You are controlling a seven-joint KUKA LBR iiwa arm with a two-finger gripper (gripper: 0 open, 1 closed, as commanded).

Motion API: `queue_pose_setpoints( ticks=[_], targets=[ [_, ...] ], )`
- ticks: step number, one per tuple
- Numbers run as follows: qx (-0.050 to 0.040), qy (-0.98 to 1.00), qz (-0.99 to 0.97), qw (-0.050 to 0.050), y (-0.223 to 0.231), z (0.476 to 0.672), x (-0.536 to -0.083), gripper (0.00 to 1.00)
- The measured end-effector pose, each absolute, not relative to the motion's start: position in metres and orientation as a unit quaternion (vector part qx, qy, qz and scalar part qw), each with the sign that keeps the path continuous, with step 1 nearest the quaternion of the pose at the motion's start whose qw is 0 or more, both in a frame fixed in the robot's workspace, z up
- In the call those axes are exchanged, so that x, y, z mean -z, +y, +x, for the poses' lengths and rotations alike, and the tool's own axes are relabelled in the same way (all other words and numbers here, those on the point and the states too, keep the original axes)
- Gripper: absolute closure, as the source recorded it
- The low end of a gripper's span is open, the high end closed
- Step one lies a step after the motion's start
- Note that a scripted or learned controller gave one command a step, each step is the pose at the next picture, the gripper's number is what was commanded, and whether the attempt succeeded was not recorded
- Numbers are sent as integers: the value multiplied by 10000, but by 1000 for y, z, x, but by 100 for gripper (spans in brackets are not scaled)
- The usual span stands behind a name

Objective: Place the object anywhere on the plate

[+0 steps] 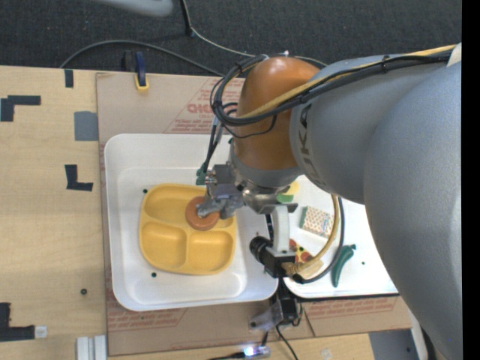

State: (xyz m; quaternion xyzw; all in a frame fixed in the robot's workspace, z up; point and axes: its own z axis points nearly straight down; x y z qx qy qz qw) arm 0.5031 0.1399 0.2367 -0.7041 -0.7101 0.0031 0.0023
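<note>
Now looking down on a worktop (45,201) with two white bins side by side. Can see a yellow plate (169,238) with three sections lying in the left bin (124,163). Can see a small brown round thing (201,217), a bit like a toy donut, at the right edge of the plate, where the far section meets the near ones. Seems to be touching the plate, or hanging just over it; hard to say which from up here.

Can see the pincer (217,201) right on top of the brown thing, at the end of the big grey and orange arm (285,126) reaching in from the right. Cannot tell if the pincer is squeezing the brown thing or has let it go, because the arm's dark parts hide that spot.

Looks light and small, so no big push needed. Looks firm and a little smooth, so could roll or slide on the shiny plate if dropped from high up. Probably not easy to break. Best to pinch it across the middle, on two sides of the round edge, and set it down low and flat.

Can also see a green thing (341,265) and a small spotted card (316,220) in the right bin (375,280), well apart from the plate.
</note>
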Motion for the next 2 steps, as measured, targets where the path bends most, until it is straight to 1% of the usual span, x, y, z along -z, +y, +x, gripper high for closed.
queue_pose_setpoints(
  ticks=[1, 2],
  targets=[
    [-32, -7101, -7041, 18, 195, 508, -233, 100],
    [-40, -7085, -7057, 14, 192, 508, -233, 0]
  ],
)
